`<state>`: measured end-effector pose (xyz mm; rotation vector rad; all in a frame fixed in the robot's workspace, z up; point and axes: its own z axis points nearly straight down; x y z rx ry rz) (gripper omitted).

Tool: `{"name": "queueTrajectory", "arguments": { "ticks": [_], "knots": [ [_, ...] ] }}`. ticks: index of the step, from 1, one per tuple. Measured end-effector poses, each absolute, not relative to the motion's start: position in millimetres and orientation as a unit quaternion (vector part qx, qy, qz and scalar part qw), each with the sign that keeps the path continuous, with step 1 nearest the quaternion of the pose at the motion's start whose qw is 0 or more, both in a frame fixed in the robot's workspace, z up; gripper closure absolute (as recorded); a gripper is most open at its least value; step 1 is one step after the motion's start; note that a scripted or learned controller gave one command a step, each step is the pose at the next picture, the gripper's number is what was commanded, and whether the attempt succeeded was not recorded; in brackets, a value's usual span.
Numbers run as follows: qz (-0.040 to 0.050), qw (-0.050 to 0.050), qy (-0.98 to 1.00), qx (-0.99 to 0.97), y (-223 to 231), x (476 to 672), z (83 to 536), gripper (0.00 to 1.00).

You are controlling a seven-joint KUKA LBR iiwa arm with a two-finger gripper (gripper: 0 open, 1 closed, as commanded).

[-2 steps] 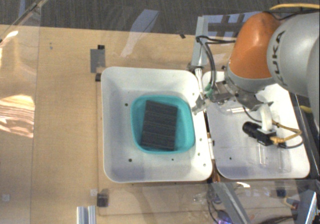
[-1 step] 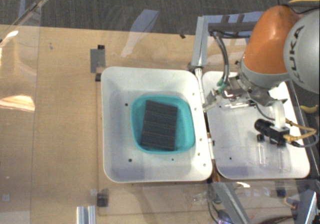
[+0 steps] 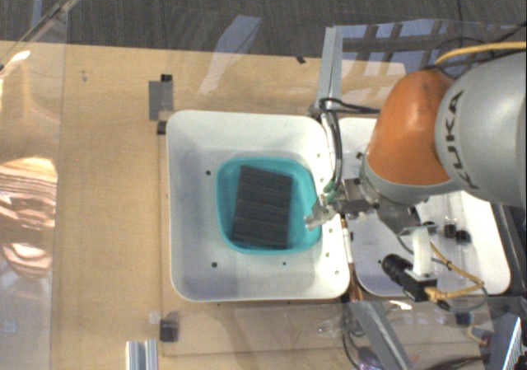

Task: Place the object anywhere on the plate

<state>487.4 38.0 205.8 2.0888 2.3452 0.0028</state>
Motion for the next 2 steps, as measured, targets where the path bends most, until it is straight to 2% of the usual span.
{"name": "queueTrajectory", "arguments": {
  "ticks": [1,2],
  "knots": [
    [0.0025,0.003,0.740,0.673,-17,555.4,218,0.00],
    [0.0016,0.001,0.740,0.673,27,600.5,185,0.00]
  ]
}}
